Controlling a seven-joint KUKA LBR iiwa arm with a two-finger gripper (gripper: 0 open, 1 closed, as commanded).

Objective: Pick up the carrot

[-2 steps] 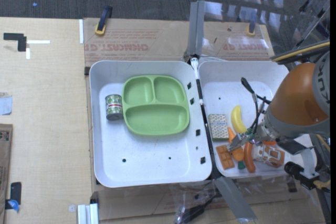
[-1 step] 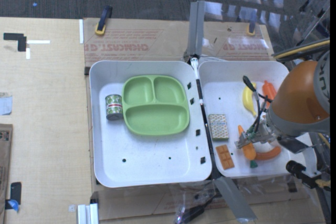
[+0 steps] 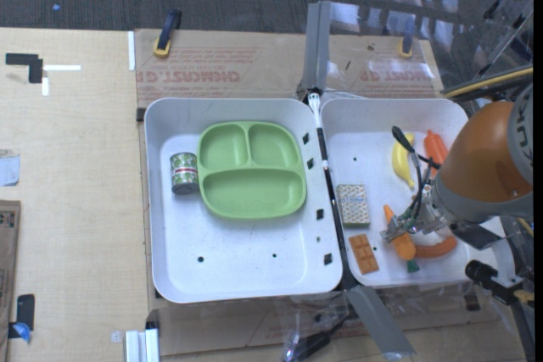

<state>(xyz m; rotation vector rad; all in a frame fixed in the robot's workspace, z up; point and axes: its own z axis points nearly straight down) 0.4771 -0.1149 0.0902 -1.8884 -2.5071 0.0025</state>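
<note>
Here the desk (image 3: 76,182) carries two shallow white bins side by side, and the right bin (image 3: 373,127) serves as the landmark. In its near right part, the hand (image 3: 405,226) sits low over a cluster of small things, with the grey arm (image 3: 484,161) and its orange band bulking in from the bin's right edge. The carrot (image 3: 404,247) — a small orange piece with a green tip toward the bin's near wall — lies on the bin floor right at the hand, touching or nearly touching it. Whether the hand is released or clenched, I cannot tell; the wrist and the clutter hide that, and the carrot cannot be seen gripped.

Just right of the carrot, an orange-red sausage-like piece (image 3: 436,247) curves along the floor, partly under the arm. Toward the bin's far side lie a yellow banana (image 3: 402,162) and, beside it, another orange piece (image 3: 435,146) close to the arm. A dark utensil (image 3: 407,147) lies across the banana. Nearer the bin's left wall sit a speckled tan block (image 3: 353,204) and, below it, an orange waffle-like slab (image 3: 363,253).

Left of the right bin, the left bin (image 3: 170,258) holds a green divided plate (image 3: 252,169) and a small can (image 3: 183,173) just beside the plate — well apart from the hand.
</note>
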